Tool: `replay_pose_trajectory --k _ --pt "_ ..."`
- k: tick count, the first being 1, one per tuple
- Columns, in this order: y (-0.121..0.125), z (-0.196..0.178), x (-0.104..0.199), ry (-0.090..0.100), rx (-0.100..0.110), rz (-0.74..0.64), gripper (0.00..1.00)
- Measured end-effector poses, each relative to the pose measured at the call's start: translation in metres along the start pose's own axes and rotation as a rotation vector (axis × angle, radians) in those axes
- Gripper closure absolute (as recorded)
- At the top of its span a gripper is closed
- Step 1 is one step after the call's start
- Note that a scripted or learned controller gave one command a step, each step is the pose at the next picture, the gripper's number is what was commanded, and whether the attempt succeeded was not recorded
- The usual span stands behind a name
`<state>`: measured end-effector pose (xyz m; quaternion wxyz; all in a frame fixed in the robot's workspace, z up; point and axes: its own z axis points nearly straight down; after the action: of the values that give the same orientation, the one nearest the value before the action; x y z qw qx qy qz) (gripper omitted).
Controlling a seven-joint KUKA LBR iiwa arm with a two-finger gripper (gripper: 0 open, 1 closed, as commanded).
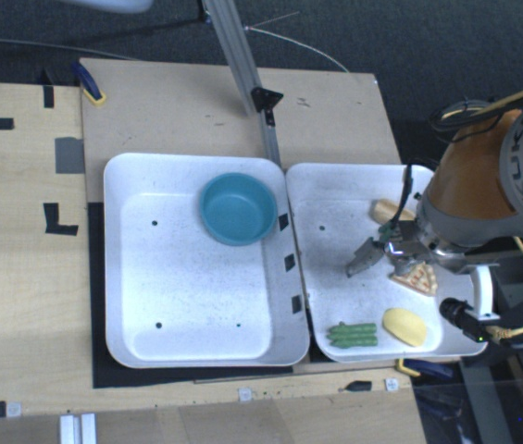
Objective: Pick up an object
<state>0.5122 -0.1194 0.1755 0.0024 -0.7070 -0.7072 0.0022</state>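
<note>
Gripper (365, 259), fingers spread and holding nothing, over the right bin (335, 202)'s floor; pizza slice (416, 277) just beside it; green beans (352, 335) nearer the bin's front rim.

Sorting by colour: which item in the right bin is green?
The green bean bundle along the near edge, left of the yellow piece; the pizza slice is tan and orange.

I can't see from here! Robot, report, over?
Gripper low in right bin, nothing visibly held. Pizza slice beside it, lemon, green beans nearer the front. Path unobstructed.
</note>
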Motion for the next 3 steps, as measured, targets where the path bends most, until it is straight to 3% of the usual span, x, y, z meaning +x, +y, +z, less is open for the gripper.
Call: replay_pose_trajectory --k 1,2,3 --pt "0.0 0.044 -0.002 0.001 0.001 -0.001 0.0" --pt "0.001 0.032 -0.001 0.001 -0.001 -0.002 1.0" --pt "0.003 -0.01 -0.004 -0.001 -0.008 -0.001 1.0"
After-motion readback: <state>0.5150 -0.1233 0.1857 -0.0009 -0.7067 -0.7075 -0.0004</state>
